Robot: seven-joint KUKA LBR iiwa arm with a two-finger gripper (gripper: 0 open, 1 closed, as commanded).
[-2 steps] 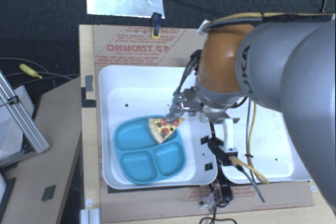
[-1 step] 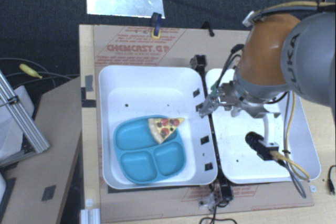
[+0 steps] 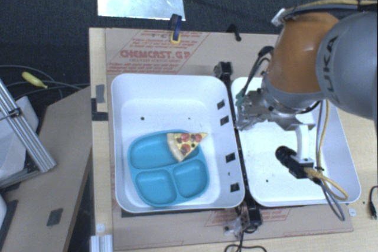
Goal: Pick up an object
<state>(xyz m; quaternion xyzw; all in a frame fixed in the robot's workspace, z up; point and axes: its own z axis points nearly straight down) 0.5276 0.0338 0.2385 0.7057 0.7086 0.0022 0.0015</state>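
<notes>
Pizza slice point(image 3: 185, 143) resting on the upper right corner of the blue divided tray point(image 3: 168, 169), crust end over the rim of the big compartment, tip pointing right toward the divider between the two bins. Tray lying flat in the lower half of the left bin point(image 3: 171, 88), nothing else beside it, so slice and tray both reachable from above. Arm point(image 3: 313, 59) hanging over the right bin point(image 3: 260, 186), on the far side of that divider from the tray, orange band and grey link blocking most of the wrist. Gripper point(image 3: 251, 112) somewhere in the dark hardware just right of the divider, level with the tray's upper edge; cannot tell how wide it stands or whether anything sits in it, though nothing is visibly carried. Black fitting point(image 3: 292, 162) and yellow cable point(image 3: 325, 180) trailing below the wrist over the right bin's floor. Judged from this: grasp not yet made, with a short move left across the divider needed to reach the slice. Thin, flat shape likely hard to pinch; tray rim perhaps the easier target.
</notes>
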